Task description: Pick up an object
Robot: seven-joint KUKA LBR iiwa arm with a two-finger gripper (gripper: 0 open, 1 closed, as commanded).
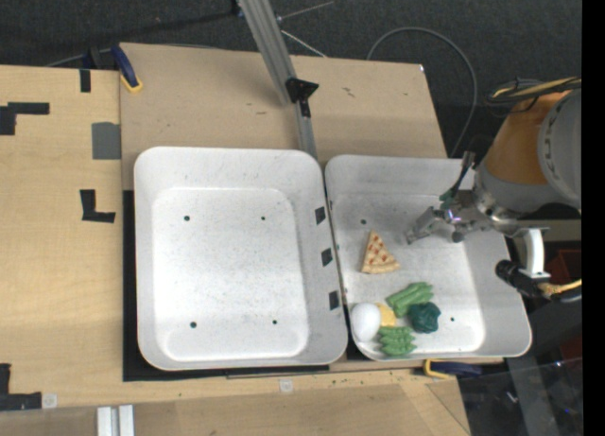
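My fingers (pixel 427 227) hang spread and empty over the right bin (pixel 397 174), just beside the pizza slice (pixel 377 255). Nothing is lifted; greens (pixel 412 297) and an egg (pixel 365 317) wait near the front wall, the pick undone.

Pizza slice (pixel 378 254): tan w/ red dots, flat in right bin, mid-left, tip pointing up, apart from the rest. Cluster at bin's near edge: white egg (pixel 365 318) at left, touching a yellow piece (pixel 388 316); light green leafy bit (pixel 397 340) below; green veg (pixel 409 296) above; dark teal lump (pixel 424 317) at right.
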